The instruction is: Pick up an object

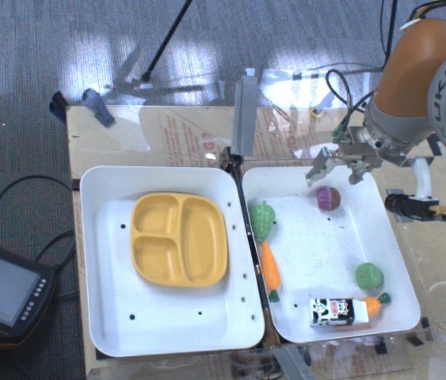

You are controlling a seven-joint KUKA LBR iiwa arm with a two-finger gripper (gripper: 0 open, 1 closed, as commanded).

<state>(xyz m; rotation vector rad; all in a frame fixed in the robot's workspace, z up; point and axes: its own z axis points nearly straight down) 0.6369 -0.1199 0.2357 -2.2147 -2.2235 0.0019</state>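
Camera view: arm reaches from right, gripper (337, 170) fingers spread, empty, above purple ball (328, 199).

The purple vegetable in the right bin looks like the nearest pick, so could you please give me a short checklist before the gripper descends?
1. Gripper fingers spread apart: ok.
2. Nothing between the fingers: ok.
3. Gripper centred over the purple vegetable: not ok, it sits above and slightly off it.
4. Purple vegetable apart from its neighbours, such as the green vegetable: ok.
5. Room beside the right bin's far wall: cannot tell.
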